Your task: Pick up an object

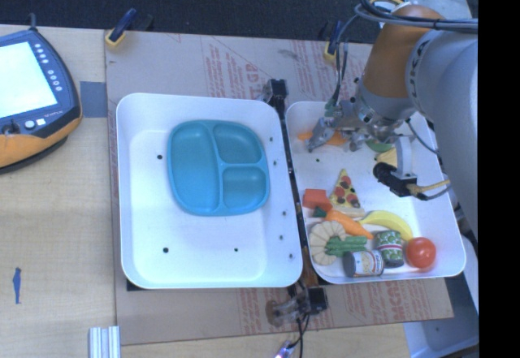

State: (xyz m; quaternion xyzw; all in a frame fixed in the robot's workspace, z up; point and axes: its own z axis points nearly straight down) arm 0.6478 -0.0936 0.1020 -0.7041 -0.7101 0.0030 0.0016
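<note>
Pale wooden tabletop (57,226) with two white bins; the reach-in step is under way.
Left bin (138,259) holds a blue divided plate (218,167); right bin (452,255) holds toy food heaped at its near end: banana (388,222), tomato (420,252), pizza slice (345,190). Pincer (335,135) hangs low over the far end; whether spread or pressed together, I cannot tell. Next likely calls for centring over one piece.
</note>
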